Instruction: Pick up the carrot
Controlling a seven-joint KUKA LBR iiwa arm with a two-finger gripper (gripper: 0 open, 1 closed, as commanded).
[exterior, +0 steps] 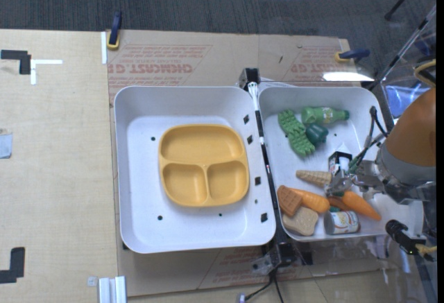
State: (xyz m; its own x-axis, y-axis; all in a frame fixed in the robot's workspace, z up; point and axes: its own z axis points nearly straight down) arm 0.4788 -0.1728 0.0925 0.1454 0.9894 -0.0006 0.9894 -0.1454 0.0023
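Carrot [361, 204] is seen in the right bin [274, 156], near its front right corner, lying flat and slanted, tip toward the bin wall. It is crowded: a jar [341, 222] touches or sits just beside it in front, an orange wedge [305, 199] and a bread slice [300, 222] lie to its left, and a cone [313, 177] lies just behind.

Risks, as judged: a neighbour could be pinched instead of the carrot, or the jar knocked over, because of the tight packing. The carrot could be rolled or squeezed out if gripped near its tapered end. The bin wall could be struck, given how near it is.

The tool [340, 182] is placed low over the carrot's thick end, wrist reaching in from the right with cables trailing. Tool state cannot be told, since dark parts and clutter blur together. No grasp can be confirmed.

The tray [204, 164] in the left bin [139, 177] is well apart.
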